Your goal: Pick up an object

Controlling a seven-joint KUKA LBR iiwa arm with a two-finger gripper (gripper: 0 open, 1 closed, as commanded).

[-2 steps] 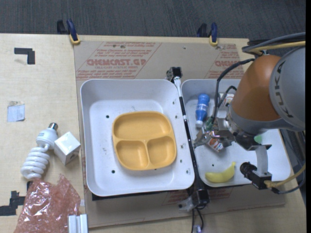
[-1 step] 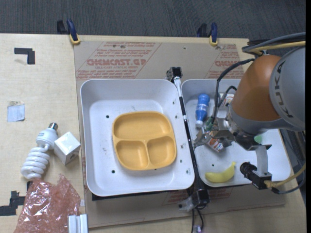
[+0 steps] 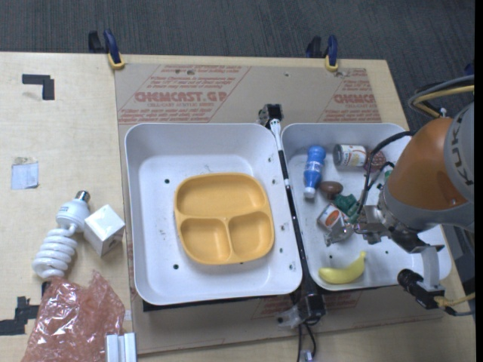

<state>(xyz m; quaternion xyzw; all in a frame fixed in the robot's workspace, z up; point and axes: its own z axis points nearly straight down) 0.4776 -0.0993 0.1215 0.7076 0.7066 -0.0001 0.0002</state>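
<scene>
The arm reaches into the right bin [image 3: 298,138] from its right side, and the gripper [image 3: 341,229] hangs low over the middle of that bin, close above a small red-and-white packet [image 3: 330,217] that lies near the bin's left wall. Metal parts of the gripper show beside the packet, but they are small and partly hidden under the wrist, so nothing can be called gripped, and it cannot be told how the hand is set. No object is seen lifted off the bin floor, so the pick appears not yet done; at best the arm is at the approach or closing stage. The candidates all sit in the right bin: a blue-and-white bottle [image 3: 312,170] along the left wall, a small can [image 3: 349,155] lying near the far edge, a dark brown lump [image 3: 330,188] and a green piece [image 3: 346,202] just beyond the packet, and a banana [image 3: 343,271] along the near edge. The left bin [image 3: 143,145] carries a yellow divided tray [image 3: 224,219] in its middle, well apart from the gripper. What remains, judging from this, is a secure grasp on one item, probably the packet, and a lift clear of the bin.
</scene>
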